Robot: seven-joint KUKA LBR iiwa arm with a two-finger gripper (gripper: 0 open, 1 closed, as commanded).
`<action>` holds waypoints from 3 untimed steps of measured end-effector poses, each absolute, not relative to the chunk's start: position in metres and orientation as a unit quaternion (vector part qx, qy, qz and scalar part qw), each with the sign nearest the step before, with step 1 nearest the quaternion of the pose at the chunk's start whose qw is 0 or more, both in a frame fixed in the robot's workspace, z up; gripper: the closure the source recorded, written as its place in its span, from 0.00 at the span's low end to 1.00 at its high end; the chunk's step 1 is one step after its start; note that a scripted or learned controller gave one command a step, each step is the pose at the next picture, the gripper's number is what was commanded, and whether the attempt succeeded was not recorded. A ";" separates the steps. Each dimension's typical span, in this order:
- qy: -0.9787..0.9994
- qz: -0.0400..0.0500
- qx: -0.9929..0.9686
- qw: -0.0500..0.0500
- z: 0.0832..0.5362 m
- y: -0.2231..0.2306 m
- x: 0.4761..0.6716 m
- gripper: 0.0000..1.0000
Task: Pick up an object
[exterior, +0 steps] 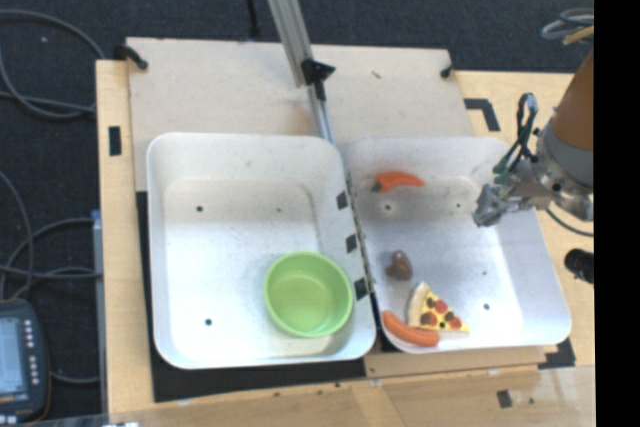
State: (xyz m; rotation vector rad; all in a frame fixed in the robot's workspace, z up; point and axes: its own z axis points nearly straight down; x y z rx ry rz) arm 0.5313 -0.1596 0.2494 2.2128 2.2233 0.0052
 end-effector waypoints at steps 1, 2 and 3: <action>0.710 0.002 0.704 0.000 0.255 -0.099 0.530 1.00; 0.710 0.000 0.705 0.000 0.249 -0.043 0.521 1.00; 0.710 0.000 0.704 -0.001 0.244 0.020 0.525 1.00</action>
